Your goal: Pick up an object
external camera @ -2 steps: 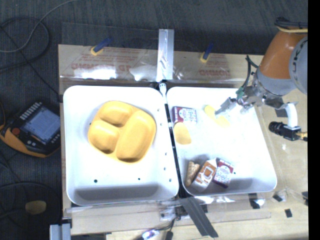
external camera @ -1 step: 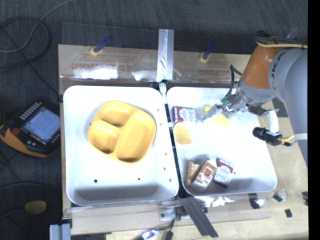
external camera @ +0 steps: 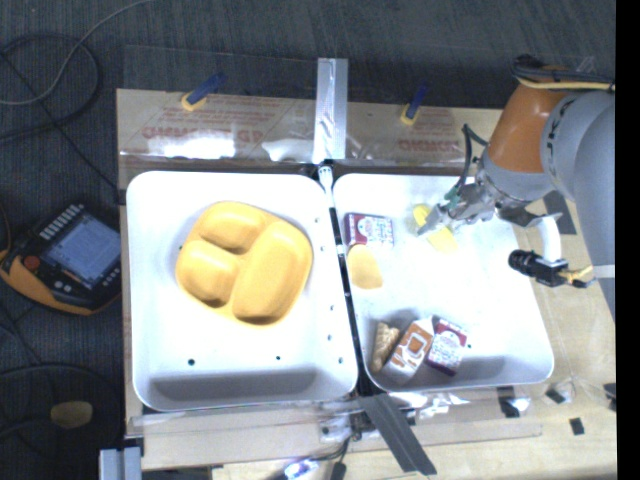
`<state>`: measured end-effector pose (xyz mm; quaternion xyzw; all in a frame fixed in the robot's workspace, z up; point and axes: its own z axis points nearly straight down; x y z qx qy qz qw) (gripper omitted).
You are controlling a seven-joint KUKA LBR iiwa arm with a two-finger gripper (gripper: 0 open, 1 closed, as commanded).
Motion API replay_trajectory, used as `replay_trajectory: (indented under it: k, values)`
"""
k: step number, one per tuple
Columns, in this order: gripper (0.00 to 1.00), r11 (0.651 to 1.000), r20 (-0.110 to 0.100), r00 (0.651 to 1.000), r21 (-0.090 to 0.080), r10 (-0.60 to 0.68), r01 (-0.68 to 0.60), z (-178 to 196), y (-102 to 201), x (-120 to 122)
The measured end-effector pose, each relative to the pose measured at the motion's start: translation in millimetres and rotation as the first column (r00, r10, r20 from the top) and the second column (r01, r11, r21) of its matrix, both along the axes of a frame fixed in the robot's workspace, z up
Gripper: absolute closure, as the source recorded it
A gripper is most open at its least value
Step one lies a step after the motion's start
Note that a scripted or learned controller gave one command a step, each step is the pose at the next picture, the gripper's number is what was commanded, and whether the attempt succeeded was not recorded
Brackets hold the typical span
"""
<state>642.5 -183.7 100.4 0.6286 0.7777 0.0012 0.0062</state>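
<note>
My gripper (external camera: 458, 208) hangs low over the back of the right bin (external camera: 500, 318), reaching in from the right below the orange wrist band. Its tip is right beside a small yellow block (external camera: 432, 224); whether it touches the block I cannot make out. Left of that lies a small maroon carton (external camera: 368, 230), with a pale yellow flat piece (external camera: 366, 269) in front of it. At the bin's front sit a brown snack (external camera: 384, 342), an orange packet (external camera: 409, 351) and a maroon packet (external camera: 448, 348). A big yellow lumpy object (external camera: 244, 262) lies in the left bin (external camera: 160, 358).
A raised divider (external camera: 338, 268) separates the two bins. An orange hand-held pendant (external camera: 68, 258) lies on the floor to the left. Clamps and a clear sheet run along the bench's back edge (external camera: 330, 138). A black fitting (external camera: 540, 264) juts from the arm over the right rim.
</note>
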Motion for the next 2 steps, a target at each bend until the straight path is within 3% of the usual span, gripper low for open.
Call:
replay_trajectory:
  k: [1,2]
  values:
    - [1.00,1.000,-0.010,1.000,0.005,-0.001,0.001,93.8,39.3,26.1]
    - [1.00,1.000,-0.013,1.000,0.004,-0.023,0.023,89.7,79.9,-20.7]
